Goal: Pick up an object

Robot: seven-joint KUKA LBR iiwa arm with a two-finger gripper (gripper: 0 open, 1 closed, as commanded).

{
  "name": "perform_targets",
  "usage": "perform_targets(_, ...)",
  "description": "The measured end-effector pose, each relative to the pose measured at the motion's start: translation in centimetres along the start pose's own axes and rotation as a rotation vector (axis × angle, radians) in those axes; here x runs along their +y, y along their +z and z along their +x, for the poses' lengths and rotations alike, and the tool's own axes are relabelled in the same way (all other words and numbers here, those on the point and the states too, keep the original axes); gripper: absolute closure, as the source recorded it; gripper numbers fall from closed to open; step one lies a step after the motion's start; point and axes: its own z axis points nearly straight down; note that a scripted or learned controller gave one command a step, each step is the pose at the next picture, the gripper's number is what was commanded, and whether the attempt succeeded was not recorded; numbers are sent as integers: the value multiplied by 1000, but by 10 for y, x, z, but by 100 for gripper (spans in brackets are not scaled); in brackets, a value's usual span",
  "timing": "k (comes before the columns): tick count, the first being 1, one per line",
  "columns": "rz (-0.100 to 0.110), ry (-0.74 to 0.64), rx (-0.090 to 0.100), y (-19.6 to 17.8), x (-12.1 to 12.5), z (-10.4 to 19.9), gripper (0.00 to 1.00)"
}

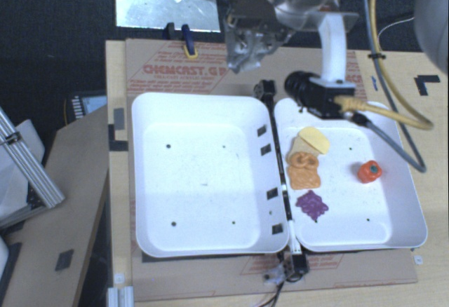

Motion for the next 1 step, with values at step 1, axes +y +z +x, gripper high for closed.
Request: perform_targets(1,21,14,-11,229,40,11,100)
